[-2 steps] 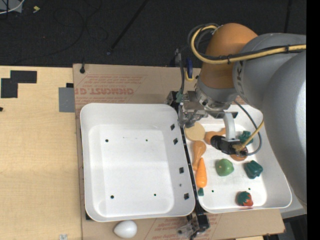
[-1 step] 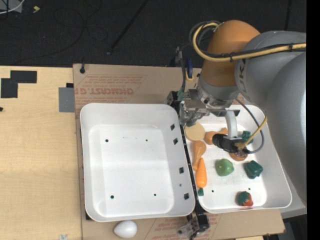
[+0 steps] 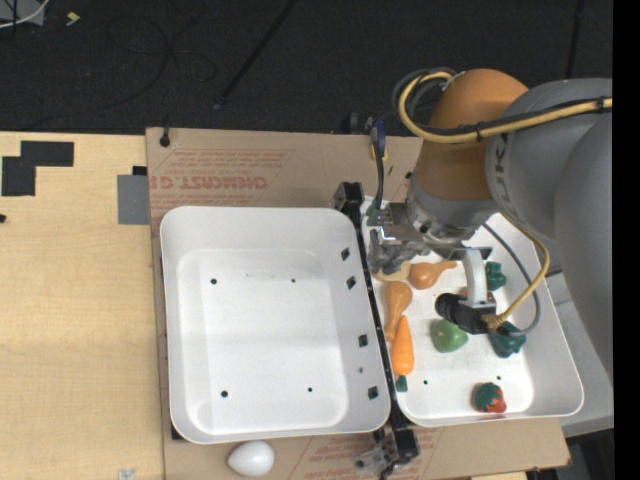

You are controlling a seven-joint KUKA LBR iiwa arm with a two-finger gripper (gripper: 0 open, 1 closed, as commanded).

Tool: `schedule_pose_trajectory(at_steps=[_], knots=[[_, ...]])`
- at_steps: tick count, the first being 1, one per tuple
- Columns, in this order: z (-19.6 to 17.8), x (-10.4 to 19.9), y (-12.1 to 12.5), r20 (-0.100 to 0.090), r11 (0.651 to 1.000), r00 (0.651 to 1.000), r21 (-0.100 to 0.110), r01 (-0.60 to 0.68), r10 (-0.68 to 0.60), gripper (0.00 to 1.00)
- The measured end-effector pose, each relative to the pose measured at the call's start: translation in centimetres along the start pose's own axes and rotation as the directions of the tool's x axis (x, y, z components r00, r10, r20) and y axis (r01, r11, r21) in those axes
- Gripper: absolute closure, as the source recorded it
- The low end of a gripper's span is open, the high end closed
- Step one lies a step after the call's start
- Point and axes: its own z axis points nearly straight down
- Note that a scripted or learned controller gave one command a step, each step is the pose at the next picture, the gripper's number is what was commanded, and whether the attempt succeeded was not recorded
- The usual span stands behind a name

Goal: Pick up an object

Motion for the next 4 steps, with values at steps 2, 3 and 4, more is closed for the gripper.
schedule_pose_trajectory(at_steps=[2,3,4], knots=[[-0.6,8.9,5.6,-0.001,1.0,1.0,-0.009,0.004,-0.004,1.0],[-7.8,14.7,5.4,-0.003,1.0,1.0,-0.011,0.007,-0.007,1.0],[-9.2,18.5,5.3,0.0,1.0,1.0,-0.005,0.003,-0.003,1.0]])
